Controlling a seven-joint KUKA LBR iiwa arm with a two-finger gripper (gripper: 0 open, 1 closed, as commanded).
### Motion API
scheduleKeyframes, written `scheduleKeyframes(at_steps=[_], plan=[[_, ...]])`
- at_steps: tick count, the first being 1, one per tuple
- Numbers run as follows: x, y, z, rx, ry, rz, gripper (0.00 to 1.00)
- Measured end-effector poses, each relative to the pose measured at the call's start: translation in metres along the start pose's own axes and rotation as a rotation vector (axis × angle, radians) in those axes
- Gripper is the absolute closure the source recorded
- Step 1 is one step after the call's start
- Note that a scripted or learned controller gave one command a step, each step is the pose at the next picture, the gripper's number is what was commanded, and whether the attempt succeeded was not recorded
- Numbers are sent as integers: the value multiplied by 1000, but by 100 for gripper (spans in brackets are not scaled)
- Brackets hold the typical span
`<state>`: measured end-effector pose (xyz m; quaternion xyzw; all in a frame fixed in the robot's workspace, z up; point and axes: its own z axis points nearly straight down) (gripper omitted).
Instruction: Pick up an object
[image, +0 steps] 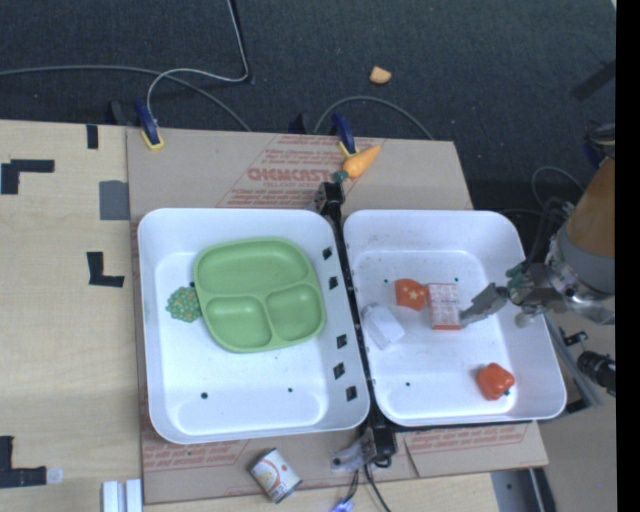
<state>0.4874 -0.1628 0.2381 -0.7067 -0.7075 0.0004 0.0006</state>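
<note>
Your inventory, operator. Right bin (500, 232): one small orange-red block (409, 293), left of centre; one white and red carton (444, 305), just beside that block on its right; one pale crumpled piece (382, 326), below and left of the block, near the bin's left wall; one red rounded object (494, 380), near the lower right corner, well apart from the rest. Gripper (490, 300): over the right side of this bin, with one grey finger reaching left toward the carton's right edge. You cannot tell whether the jaws stand apart or together, nor whether the finger touches the carton. Nothing shows between them. Left bin (160, 330): one green divided plate (260, 293); one small green knobbly item (183, 304) touching its left rim.
</note>
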Motion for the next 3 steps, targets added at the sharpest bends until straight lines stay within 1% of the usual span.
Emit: scheduleKeyframes(at_steps=[1, 2, 3], plan=[[46, 88, 54, 1, 0, -2, 0], [60, 112, 152, -5, -1, -1, 0], [59, 112, 142, -4, -3, -1, 100]])
